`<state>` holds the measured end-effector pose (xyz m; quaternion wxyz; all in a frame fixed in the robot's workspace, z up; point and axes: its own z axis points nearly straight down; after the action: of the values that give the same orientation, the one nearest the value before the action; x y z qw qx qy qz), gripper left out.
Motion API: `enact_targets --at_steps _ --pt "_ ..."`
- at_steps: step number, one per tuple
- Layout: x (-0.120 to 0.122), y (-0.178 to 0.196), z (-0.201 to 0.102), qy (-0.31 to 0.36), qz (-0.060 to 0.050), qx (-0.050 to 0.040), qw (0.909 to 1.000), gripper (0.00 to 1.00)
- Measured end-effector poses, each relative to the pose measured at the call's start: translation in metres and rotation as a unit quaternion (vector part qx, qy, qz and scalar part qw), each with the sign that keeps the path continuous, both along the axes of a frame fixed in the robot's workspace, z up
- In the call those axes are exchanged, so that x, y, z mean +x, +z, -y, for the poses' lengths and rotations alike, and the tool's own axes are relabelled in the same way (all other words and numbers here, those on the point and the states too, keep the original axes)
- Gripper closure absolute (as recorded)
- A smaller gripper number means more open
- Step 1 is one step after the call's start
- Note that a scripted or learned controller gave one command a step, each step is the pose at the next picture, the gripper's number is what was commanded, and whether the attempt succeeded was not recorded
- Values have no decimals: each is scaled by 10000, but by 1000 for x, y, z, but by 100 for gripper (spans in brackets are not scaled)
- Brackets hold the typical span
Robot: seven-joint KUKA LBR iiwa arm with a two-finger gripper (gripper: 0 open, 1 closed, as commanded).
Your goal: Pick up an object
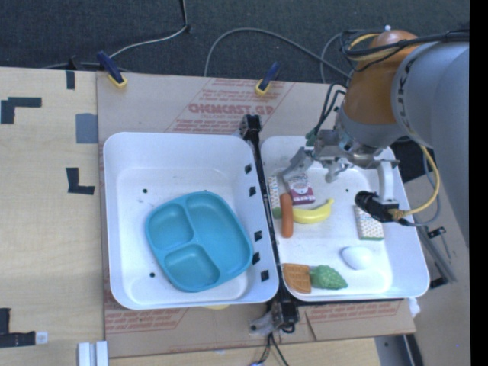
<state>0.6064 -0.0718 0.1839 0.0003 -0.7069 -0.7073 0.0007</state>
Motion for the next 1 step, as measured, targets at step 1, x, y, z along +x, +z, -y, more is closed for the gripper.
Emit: enact_targets --at_steps 1 --pt "19 0 -15 6 -1 4 10000 0"
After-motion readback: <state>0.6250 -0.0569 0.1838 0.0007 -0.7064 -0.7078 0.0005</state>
